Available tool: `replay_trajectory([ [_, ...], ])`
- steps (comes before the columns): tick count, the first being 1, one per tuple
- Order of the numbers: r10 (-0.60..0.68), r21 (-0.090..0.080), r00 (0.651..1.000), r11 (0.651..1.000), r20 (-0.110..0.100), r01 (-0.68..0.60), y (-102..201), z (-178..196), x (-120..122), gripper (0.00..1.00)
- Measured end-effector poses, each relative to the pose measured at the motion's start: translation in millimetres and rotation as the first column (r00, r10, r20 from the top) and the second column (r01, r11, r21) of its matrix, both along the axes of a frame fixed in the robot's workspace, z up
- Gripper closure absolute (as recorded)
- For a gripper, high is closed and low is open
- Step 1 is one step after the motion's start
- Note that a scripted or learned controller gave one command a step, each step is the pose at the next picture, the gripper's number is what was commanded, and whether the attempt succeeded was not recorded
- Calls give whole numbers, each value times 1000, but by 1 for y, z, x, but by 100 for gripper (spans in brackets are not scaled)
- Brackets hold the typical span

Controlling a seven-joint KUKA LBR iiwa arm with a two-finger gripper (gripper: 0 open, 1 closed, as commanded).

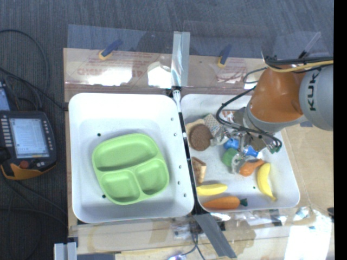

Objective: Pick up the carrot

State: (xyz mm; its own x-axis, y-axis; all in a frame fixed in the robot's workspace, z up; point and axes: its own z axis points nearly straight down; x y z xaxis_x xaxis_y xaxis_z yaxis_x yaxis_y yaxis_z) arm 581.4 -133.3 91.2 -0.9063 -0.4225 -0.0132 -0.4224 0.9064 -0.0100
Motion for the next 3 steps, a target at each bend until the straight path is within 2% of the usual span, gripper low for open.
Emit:
replay_trajectory([
  [1, 408, -6, 913, 913, -2, -408, -23, 1, -64, 0],
  [2, 95, -1, 996, 996, 0, -95, 31, 0, -55, 0],
  [3, 96, -2, 995, 995, 7, -96, 32, 12, -53, 100],
])
